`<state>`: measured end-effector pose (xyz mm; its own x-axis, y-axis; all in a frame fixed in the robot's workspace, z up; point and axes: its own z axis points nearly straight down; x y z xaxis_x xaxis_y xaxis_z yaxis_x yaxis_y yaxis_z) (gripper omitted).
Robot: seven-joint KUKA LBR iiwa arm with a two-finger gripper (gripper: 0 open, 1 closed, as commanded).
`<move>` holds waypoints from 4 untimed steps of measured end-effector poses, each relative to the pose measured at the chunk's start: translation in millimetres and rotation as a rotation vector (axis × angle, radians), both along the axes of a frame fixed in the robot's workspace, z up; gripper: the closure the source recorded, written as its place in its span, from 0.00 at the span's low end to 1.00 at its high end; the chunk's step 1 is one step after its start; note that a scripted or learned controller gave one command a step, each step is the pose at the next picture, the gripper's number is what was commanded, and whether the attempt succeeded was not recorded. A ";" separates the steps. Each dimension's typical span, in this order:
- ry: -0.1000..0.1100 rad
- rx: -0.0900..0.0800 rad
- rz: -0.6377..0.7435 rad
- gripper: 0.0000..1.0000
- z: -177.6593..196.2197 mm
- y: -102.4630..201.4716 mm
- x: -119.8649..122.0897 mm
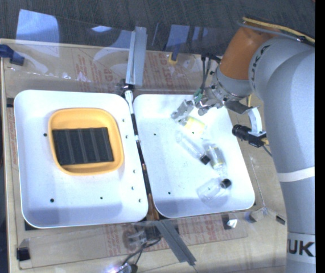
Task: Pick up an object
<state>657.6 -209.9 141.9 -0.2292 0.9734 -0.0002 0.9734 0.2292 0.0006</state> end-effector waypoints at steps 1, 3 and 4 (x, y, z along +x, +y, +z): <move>0.004 0.000 0.006 0.00 -50.1 0.7 -54.8; 0.003 0.001 0.133 0.00 -50.1 -1.2 -56.1; 0.000 0.000 0.169 0.00 -18.5 33.0 0.2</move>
<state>657.8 -176.9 123.4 -0.3893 0.9211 -0.0002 0.9211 0.3893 0.0003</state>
